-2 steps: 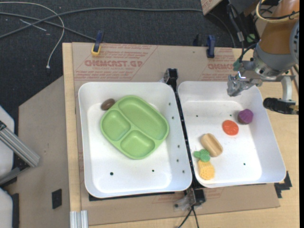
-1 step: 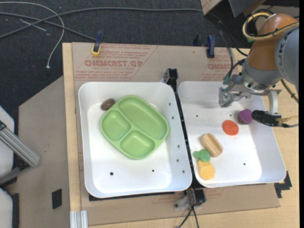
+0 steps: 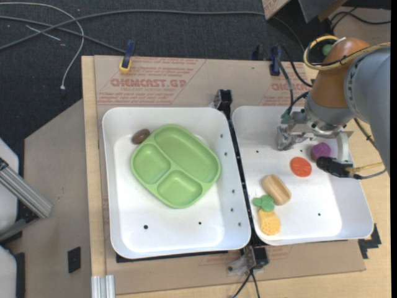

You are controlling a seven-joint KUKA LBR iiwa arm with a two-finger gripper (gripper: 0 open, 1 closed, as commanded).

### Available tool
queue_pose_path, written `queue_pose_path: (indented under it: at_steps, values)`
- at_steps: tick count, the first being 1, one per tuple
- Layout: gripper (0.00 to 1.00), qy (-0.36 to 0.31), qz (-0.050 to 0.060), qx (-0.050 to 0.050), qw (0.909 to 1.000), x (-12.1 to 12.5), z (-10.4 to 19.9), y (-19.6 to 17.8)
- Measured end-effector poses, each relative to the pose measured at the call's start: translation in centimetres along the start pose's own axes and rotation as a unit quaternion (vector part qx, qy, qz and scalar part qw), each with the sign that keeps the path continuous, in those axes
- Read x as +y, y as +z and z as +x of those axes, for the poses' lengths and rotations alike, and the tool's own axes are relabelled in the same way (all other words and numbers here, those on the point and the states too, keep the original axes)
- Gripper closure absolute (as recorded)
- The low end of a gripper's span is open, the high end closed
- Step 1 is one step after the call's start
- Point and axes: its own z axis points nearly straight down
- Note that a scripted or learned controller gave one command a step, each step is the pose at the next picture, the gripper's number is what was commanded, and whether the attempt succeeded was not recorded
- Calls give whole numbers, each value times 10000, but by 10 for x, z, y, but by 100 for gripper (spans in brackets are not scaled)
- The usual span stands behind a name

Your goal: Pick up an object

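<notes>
Gripper [image 3: 286,138] low in right bin [image 3: 347,225], finger state unclear; red tomato [image 3: 301,167] just beside it

Two white bins sit side by side. The left bin [image 3: 118,185] holds one green divided plate [image 3: 175,165] and one brown piece [image 3: 141,136]; the right bin [image 3: 347,219] holds five toy foods.
</notes>
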Motion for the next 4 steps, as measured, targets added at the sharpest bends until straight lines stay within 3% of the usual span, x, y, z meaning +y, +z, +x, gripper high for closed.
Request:
queue_pose_path:
  at_steps: [1, 3, 4]
  values:
    - [100, 0, -33, -7, 10000, 2, 0, -14]
    - [100, -6, -79, -22, 10000, -6, 0, -120]
    - [100, -28, -29, 3, 10000, -6, 53, -113]
